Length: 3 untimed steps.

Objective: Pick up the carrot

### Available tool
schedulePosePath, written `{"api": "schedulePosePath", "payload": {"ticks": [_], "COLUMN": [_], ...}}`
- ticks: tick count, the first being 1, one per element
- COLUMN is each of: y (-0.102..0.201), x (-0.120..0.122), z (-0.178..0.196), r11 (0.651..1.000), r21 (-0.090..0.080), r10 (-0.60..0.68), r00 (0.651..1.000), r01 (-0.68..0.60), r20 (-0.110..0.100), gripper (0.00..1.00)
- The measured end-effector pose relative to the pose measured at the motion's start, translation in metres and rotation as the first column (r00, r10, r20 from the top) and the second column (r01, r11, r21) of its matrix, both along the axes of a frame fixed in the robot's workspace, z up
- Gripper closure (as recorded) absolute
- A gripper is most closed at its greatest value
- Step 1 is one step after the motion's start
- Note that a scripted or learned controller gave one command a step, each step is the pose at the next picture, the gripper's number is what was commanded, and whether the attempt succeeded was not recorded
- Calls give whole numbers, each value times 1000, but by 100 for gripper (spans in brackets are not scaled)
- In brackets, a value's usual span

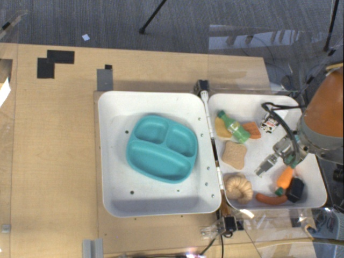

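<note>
The carrot (pixel 286 177) is a short orange piece with a green end, lying in the right bin (pixel 314 160) near its lower right corner. My gripper (pixel 275 158) hangs just above and to the left of the carrot's upper end, over the bin floor. The wrist and the orange band of the arm cover the bin's right side. Nothing visibly sits in the gripper.
A black block (pixel 296 190) and a red sausage (pixel 271 199) lie right beside the carrot. A bread roll (pixel 238 187), a tan cracker (pixel 234 154), a green bottle (pixel 234 127) and an orange piece (pixel 251 129) fill the bin's left half. The left bin (pixel 113 144) holds a teal divided plate (pixel 161 147).
</note>
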<state>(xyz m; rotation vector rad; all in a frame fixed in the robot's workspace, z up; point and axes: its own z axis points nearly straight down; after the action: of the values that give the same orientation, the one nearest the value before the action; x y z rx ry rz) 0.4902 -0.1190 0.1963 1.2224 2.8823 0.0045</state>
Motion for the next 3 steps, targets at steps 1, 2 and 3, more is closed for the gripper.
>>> {"api": "schedulePosePath", "payload": {"ticks": [1, 2, 3], "y": [-60, -85, -84], "x": [11, 4, 8], "z": [-80, -107, -94], "r11": [993, 999, 999], "r21": [-1, 4, 3], "r10": [120, -44, -41], "r00": [993, 999, 999], "r01": [-120, 44, 41], "r20": [-9, -2, 9], "gripper": [0, 0, 100]}}
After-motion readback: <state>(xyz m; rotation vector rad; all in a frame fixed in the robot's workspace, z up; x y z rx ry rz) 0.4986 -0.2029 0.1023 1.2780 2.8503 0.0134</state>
